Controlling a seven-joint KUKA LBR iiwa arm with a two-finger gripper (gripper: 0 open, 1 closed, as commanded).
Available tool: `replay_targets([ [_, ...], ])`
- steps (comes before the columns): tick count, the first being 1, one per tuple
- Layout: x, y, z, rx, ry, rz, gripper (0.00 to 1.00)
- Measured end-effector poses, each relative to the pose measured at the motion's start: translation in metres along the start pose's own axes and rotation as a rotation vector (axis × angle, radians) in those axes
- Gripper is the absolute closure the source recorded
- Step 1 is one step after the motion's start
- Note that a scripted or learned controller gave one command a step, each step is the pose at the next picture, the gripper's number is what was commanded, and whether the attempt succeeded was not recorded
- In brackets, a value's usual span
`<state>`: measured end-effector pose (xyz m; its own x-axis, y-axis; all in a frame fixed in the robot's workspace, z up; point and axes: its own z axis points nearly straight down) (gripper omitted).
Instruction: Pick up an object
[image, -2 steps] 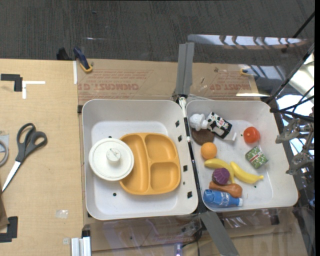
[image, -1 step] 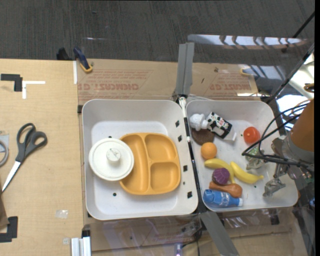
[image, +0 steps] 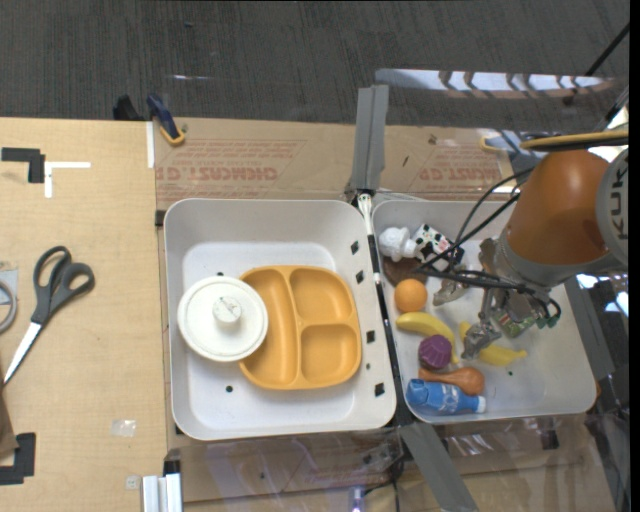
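Observation:
My gripper (image: 487, 337) hangs low in the right bin (image: 560, 400), its tips just above a small yellow piece (image: 503, 353). Left of it lie a yellow banana (image: 424, 324), an orange fruit (image: 410, 295), a purple round fruit (image: 435, 351), an orange-brown drumstick-shaped toy (image: 458, 378) and a blue bottle (image: 443, 399). A small black-and-white cow toy (image: 432, 241) and a white figure (image: 395, 241) sit at the bin's far left. The orange wrist band covers the bin's far right part.
The left bin (image: 190, 400) holds a yellow divided tray (image: 310, 330) and a round white lid (image: 223, 317) overlapping its left side. Scissors (image: 45, 295) lie on the wooden bench at the left. Cardboard lies behind the bins.

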<state>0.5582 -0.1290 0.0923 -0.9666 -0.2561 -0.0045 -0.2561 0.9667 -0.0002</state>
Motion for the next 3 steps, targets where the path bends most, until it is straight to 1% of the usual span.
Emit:
replay_targets([
  [1, -0.002, 0.000, -0.010, 0.003, -0.003, -0.003, 1.00],
  [2, -0.044, -0.012, -0.001, 0.003, -0.002, -0.098, 1.00],
  [3, -0.113, 0.058, -0.129, 0.001, -0.003, -0.107, 1.00],
])
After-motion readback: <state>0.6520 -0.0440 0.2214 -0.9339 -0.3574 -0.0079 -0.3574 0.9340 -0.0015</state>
